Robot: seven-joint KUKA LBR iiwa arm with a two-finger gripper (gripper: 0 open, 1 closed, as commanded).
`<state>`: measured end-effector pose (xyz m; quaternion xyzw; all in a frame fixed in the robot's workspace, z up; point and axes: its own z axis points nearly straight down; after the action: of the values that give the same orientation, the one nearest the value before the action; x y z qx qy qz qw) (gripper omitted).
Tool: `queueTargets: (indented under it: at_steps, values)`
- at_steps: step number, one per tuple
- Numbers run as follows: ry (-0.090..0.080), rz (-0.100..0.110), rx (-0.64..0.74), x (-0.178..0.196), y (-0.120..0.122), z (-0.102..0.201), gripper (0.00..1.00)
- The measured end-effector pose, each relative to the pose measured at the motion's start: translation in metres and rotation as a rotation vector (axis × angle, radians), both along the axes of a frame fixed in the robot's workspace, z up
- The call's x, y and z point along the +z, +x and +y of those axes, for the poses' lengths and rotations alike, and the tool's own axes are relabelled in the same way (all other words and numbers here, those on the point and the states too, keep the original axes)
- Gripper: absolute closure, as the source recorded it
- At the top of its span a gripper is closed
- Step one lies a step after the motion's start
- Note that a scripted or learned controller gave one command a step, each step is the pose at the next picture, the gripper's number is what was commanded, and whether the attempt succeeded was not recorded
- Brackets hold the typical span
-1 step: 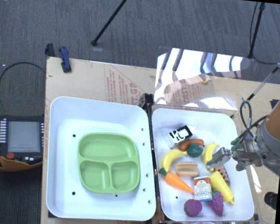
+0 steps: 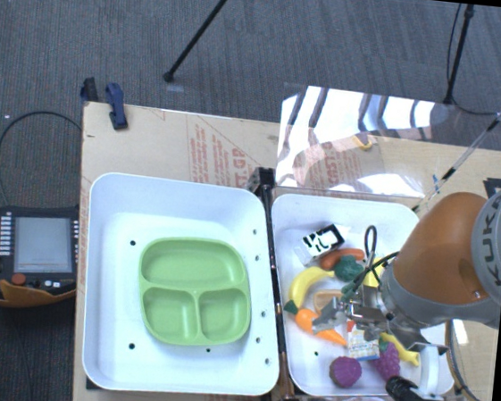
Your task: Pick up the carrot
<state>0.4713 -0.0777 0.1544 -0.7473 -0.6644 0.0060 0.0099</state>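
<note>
Arm low over the right bin, gripper (image 2: 346, 312) beside the carrot (image 2: 319, 325).

The arm reaches in from the right and sits over the right bin (image 2: 294, 211), where all the toy food is heaped, likely because that is where its target lies. The carrot rests on the bin floor near the left wall: an orange body with a green cap at its left end, lying roughly flat, its pointed end running right under the gripper. A yellow banana (image 2: 304, 285) curves just above it, and 2 purple pieces (image 2: 346, 370) lie nearer the front wall. Whether the fingers are spread or closed cannot be told, nor whether they grip anything; the metal parts blur into the clutter. The left bin (image 2: 108, 224) holds a green tray (image 2: 194, 289) with 3 compartments, well apart from the work.
</note>
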Motion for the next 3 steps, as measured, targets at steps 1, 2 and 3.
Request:
queueTargets:
  at_steps: [1,2,3]
  values:
    - [-0.009,-0.060,-0.147,-0.054,0.045,-0.022,0.00]
    - [0.003,-0.052,-0.294,-0.055,0.016,-0.007,0.00]
    - [0.004,-0.049,-0.150,-0.056,0.016,-0.014,0.00]
